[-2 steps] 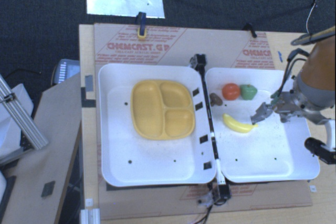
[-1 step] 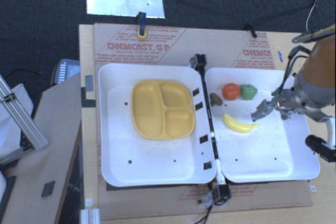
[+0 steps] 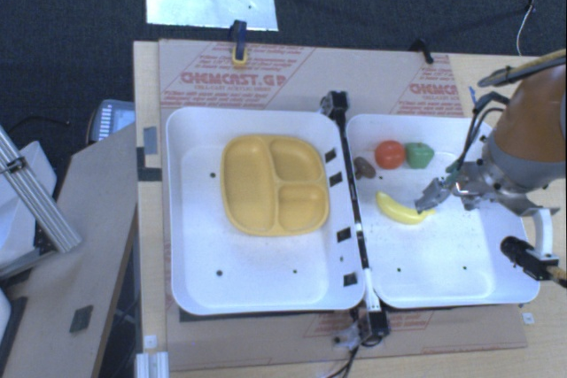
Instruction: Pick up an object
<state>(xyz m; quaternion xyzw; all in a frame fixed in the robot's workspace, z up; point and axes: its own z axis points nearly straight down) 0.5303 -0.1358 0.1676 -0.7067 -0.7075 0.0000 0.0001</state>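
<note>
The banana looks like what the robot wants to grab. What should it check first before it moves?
1. Target picked: the pincer sits right at the banana's right end. Ok.
2. Banana lying free: the tomato, green pepper and small brown object sit apart from it. Ok.
3. Banana between the pincer's tips: cannot tell.
4. Pincer width: cannot tell.
5. Banana resting on the right bin's floor, not lifted: ok.
6. Yellow tray out of the way in the left bin: ok.
</note>
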